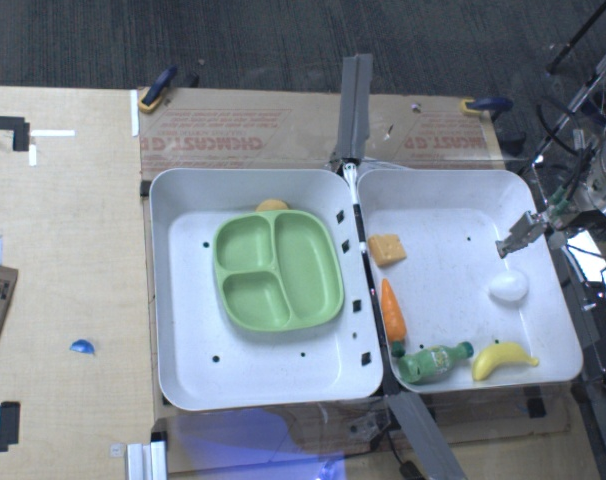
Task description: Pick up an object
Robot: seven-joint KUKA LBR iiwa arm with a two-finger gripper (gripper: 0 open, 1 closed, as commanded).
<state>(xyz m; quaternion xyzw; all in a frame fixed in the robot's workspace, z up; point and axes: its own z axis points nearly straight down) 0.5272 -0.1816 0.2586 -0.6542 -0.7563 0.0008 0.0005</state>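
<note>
The white egg (508,287) lies in the right bin (453,203), near its right wall. The gripper (518,236) hangs just beyond it; its opening cannot be determined. A banana (501,359) and green bottle (433,361) lie along the near wall, a carrot (392,309) and bread piece (386,250) along the left. The left bin (183,268) holds a green divided plate (279,269).

Orange item (272,206): we see only a sliver, the green divided plate (279,268) covering the rest. Gripper (516,238): finger state too small for us to tell.
</note>
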